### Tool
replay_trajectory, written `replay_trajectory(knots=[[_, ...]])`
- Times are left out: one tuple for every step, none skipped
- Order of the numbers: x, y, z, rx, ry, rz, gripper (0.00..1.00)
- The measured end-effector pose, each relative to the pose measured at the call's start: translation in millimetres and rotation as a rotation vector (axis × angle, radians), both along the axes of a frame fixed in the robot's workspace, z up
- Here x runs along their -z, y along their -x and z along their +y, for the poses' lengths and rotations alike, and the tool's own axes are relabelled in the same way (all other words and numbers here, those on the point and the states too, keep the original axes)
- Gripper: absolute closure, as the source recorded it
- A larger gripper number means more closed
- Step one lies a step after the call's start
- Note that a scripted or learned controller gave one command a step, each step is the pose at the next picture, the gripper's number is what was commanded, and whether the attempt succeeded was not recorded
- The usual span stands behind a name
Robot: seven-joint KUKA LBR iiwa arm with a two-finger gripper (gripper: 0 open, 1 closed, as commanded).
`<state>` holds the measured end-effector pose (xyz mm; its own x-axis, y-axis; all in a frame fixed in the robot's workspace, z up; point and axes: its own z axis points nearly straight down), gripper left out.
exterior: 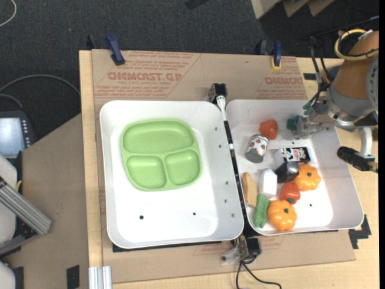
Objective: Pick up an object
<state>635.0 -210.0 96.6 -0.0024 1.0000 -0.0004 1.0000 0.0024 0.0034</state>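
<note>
Pincer low over the far right part of the right bin, at the end of the grey arm reaching in from the right. Cannot tell whether released or clenched; nothing seen gripped. Just beside it on the left, a small teal object, too small to name.

Things to pick, all inside the right bin:
- red tomato, far, left of the pincer
- patterned cup tipped on its side, near the left wall
- black-and-white carton, just nearer than the pincer
- black object touching the carton's near edge, shape unclear
- white object against the black one
- orange pumpkin, right of the black object
- red pepper, between the two pumpkins
- second orange pumpkin at the near edge
- green vegetable just left of that pumpkin
- tan bread roll along the left wall

Left bin beside it, holding a green divided plate with three compartments. Both bins on the brown table, with blue clamps on its far edge.
</note>
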Motion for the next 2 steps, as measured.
replay_trajectory(knots=[[13, 8, 90, -0.005, -0.006, 0.007, 1.00], [-52, -31, 119, -0.001, -0.001, 0.014, 1.00]])
